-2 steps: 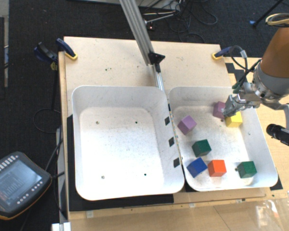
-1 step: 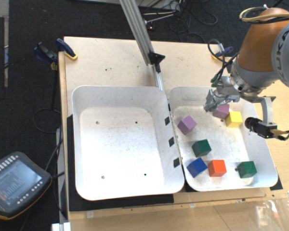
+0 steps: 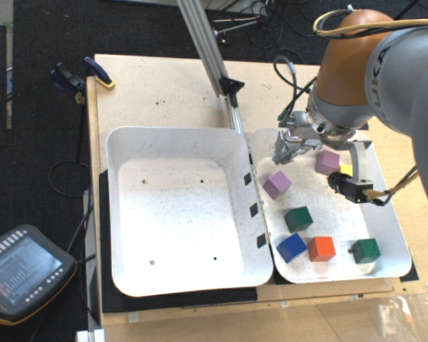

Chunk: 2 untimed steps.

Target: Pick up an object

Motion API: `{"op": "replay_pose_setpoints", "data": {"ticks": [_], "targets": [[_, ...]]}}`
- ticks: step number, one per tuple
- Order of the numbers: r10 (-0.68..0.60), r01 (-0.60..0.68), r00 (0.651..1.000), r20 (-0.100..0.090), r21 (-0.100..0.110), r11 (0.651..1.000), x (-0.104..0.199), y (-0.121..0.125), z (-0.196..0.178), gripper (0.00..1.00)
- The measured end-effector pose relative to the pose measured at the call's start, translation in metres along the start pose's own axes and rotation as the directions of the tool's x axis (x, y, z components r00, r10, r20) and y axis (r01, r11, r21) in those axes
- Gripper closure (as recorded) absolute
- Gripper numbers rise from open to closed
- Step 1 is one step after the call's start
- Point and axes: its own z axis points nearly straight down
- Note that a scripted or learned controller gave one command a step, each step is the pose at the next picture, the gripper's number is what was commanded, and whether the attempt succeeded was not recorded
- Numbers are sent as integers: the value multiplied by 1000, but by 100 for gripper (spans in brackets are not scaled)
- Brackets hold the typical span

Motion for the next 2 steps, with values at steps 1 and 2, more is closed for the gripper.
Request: {"op": "replay_pose_setpoints", "data": {"ticks": [1,2], "targets": [[-1,1,1000,0,-3,1000,59,20,3,100],[0,0,1000,-1,-4,1000,117,26,-9,100]]}}
